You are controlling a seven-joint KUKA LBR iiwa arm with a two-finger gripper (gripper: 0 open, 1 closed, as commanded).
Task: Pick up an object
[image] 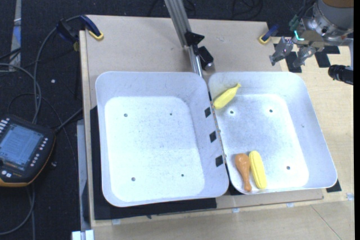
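Slanted overhead view of the tabletop [140,48] with two white bins. The jaws [292,53] hang above the tabletop just beyond the far right corner of the right bin [315,137], carrying nothing; whether they are spread or pressed together cannot be told at this size. All three candidate things lie in the right bin, below and to the left of the jaws in this view. Nearest is the banana [225,96], bright yellow and slightly curved, lying against the bin's far left wall; its long axis runs slantwise, from lower left to upper right. Well apart from it, at the near edge, lie the carrot [244,169], orange, thick end away from the camera and tapering toward the rim, and the corn cob [257,169], yellow and ridged, touching or just beside the carrot, both with long axes roughly along the bin's depth. The left bin [107,137] carries speckles only. Judged: no grasp begun; reaching the banana calls for travel left and down
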